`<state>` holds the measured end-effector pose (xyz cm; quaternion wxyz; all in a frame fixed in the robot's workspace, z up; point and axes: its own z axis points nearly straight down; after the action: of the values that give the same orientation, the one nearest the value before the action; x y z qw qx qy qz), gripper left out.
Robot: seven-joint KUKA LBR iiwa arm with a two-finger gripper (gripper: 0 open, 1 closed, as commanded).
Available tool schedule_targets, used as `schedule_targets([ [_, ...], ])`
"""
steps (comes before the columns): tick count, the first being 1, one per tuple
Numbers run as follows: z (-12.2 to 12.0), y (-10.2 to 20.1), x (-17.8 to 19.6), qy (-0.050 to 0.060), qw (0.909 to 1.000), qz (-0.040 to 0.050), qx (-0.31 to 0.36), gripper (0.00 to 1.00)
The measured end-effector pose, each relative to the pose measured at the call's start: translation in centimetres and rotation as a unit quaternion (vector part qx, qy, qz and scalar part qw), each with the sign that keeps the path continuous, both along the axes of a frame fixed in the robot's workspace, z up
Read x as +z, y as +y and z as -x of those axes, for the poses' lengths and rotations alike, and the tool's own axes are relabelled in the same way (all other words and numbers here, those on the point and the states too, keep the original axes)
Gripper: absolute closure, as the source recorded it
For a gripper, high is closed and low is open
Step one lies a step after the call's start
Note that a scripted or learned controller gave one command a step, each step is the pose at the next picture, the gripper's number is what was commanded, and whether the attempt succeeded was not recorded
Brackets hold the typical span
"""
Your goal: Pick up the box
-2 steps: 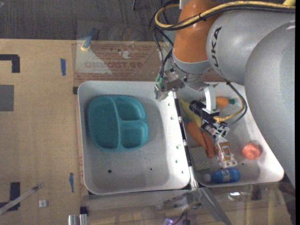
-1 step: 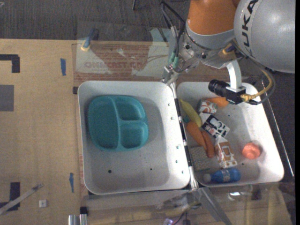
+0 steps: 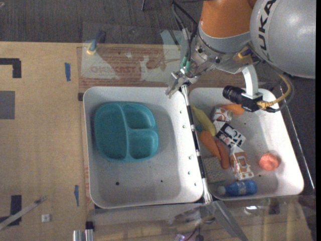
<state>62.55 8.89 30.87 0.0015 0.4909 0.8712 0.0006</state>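
- While the grey arm (image 3: pixel 281 24) with its orange band reaches in from the right, its hand (image 3: pixel 176 84) hangs over the top edge of the two bins, right above the seam where they meet.
- Its two thin fingers (image 3: pixel 173 88) look slightly parted, and nothing sits between them.
- Below and to the right of the hand, in the right bin (image 3: pixel 288 149), a small black-and-white box (image 3: pixel 230 134) lies tilted among the other items, well apart from the fingers.
- A red-and-white carton (image 3: pixel 221 115) lies just above that box, nearer the hand, and another small carton (image 3: pixel 241 165) with orange print lies below it.
- Closer to the seam, under the hand, a yellow banana-like piece (image 3: pixel 203 119) and orange carrot-like pieces (image 3: pixel 214 147) lie lengthwise.
- A blue bottle (image 3: pixel 241 188) lies on its side at the near end of that bin, and an orange-pink lump (image 3: pixel 269 161) rests farther right.
- Below and to the left of the hand, a teal divided plate (image 3: pixel 126 130) sits in the left bin (image 3: pixel 140 185).
- A black camera (image 3: pixel 242 97) on a white bracket hangs to the right of the hand, over the right bin.
- Both bins rest on the pale wood surface (image 3: pixel 40 149).
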Motion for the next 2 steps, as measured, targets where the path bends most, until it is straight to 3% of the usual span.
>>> schedule_targets([
  [1, -1.2, 11.7, -18.3, 0.001, 0.9950, -0.0002, 0.100, 0.00],
  [2, 6.4, 8.4, 3.4, -0.001, 0.9582, 0.0005, 0.286, 0.00],
])
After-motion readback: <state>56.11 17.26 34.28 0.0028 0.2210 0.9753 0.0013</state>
